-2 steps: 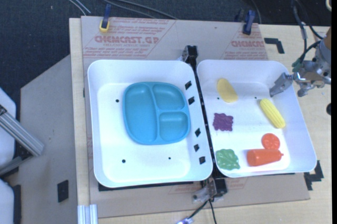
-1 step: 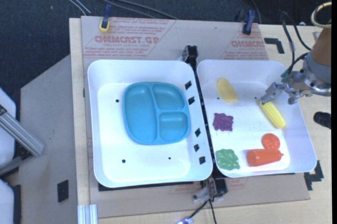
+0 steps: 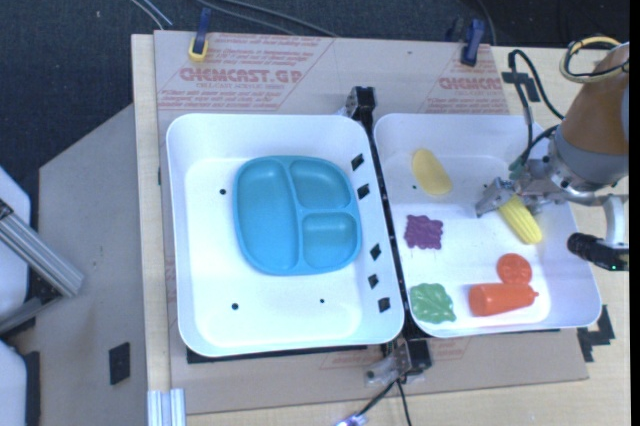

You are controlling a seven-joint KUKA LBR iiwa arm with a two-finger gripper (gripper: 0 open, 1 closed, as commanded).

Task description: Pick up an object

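Two white bins sit side by side on the bench (image 3: pixel 250 79), which is covered by a printed board sheet.

Left bin (image 3: pixel 190 214): holds a blue divided tray (image 3: pixel 295 214), roughly central, lying flat with its three compartments facing up.

Right bin (image 3: pixel 570 309): holds six items.
- Yellow lemon-like piece (image 3: pixel 432 172) near the bin's far left corner.
- Purple grape cluster (image 3: pixel 423 232) near the left wall, about midway along it.
- Green leafy piece (image 3: pixel 432 303) at the near left corner.
- Orange-red carrot-like piece (image 3: pixel 500 299) along the near edge, lying on its side.
- Round orange-red piece (image 3: pixel 514 268) touching the carrot-like piece on its far side.
- Yellow corn cob (image 3: pixel 521 219) toward the right side of the bin, lying at a slant.

The arm (image 3: pixel 598 119) enters over the right edge of the right bin. The gripper (image 3: pixel 512 199) is low over the bin, right at the far end of the corn cob; a grey finger (image 3: pixel 490 202) shows just to the left of the cob. Whether the cob sits between the fingers, and whether they are apart or together, cannot be told from this angle.

Blue clamps (image 3: pixel 201 45) hold the board at the bench's far edge.
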